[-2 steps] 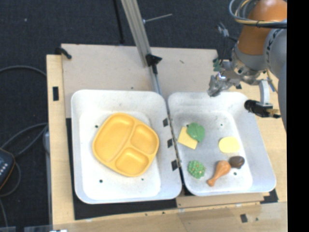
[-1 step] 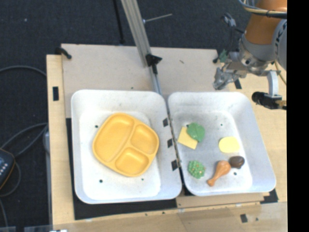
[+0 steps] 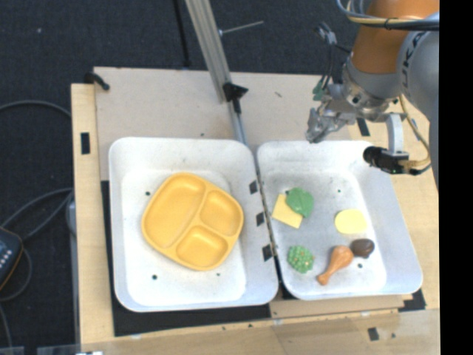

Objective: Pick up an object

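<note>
Drumstick (image 3: pixel 336 263), a toy lying nearest the camera in the right bin (image 3: pixel 392 198), touches a brown piece (image 3: pixel 362 248); it looks light, rigid and slick, best pinched across its narrow shaft. Beyond it lie a yellow wedge (image 3: pixel 287 214) and green leaf (image 3: pixel 301 200). Above the bin's far rim hangs the end effector (image 3: pixel 318 130), too small to tell whether wide or narrow.

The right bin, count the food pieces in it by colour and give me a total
Green: 2, a leafy piece and a round bumpy piece
Yellow: 2, a wedge and a rounded piece
Brown: 2, a drumstick and a dark lump
Total: 6
</note>
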Motion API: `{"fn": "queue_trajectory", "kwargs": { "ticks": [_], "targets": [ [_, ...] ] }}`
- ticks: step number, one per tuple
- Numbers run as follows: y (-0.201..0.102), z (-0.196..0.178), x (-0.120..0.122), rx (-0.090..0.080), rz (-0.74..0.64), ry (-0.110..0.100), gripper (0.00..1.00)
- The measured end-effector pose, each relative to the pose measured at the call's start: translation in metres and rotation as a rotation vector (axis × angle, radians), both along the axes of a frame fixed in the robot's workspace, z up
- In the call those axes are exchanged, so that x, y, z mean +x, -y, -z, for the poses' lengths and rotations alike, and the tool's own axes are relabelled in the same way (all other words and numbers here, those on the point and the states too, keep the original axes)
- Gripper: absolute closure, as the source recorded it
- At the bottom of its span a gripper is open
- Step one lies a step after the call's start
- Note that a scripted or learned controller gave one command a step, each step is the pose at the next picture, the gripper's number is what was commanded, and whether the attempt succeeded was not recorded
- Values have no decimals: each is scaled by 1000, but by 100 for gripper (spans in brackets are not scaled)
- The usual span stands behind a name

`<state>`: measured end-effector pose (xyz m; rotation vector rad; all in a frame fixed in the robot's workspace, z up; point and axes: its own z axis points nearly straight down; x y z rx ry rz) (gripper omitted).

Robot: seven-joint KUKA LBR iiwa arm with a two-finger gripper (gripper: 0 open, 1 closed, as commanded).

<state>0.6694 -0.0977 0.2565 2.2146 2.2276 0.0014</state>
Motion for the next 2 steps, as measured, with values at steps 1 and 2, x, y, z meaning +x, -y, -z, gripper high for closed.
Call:
{"fn": "queue_trajectory", "kwargs": {
  "ticks": [1,2],
  "targets": [
    [-42,12,-27,0,1,-2,100],
    [-82,4,-48,1,0,-1,100]
  ]
}}
